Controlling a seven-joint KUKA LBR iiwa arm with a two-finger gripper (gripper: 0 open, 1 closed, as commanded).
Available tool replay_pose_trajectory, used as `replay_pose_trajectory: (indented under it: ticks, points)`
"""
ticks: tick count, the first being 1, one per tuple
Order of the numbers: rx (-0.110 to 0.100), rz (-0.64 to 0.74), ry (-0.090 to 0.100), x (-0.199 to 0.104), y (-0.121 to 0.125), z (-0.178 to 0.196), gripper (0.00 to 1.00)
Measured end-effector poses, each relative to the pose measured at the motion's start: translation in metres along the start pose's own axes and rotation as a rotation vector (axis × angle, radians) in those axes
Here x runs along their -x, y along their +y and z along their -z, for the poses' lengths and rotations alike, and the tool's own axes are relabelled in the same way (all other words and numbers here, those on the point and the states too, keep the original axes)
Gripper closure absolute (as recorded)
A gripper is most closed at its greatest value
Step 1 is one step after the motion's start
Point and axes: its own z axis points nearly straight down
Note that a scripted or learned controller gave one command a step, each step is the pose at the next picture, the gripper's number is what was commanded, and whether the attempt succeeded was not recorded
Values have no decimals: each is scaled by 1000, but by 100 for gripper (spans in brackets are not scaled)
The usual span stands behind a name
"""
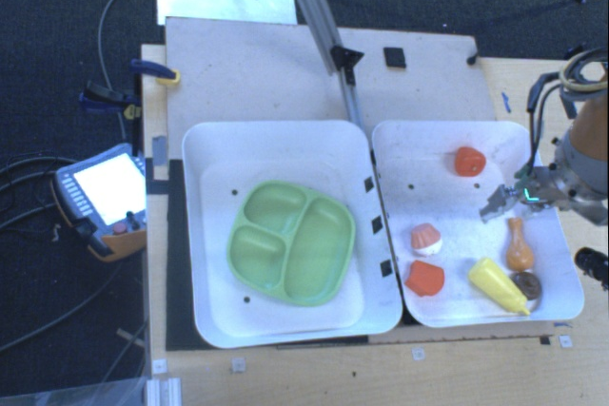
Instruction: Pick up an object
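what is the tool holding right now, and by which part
Nothing visibly. The tool hovers in the right bin, just above the orange gourd-shaped toy, with no object between its fingers.

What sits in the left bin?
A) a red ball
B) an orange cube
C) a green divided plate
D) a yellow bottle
C: the green plate lies in the left bin; the small toys are all in the right bin.
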Motion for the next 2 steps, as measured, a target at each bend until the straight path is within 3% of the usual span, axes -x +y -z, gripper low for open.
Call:
replay_pose_trajectory:
  ticks: [1,2]
  points:
    - [2,0,0,0,1,1,0]
    - [-2,-3,0,1,2,-62,0]
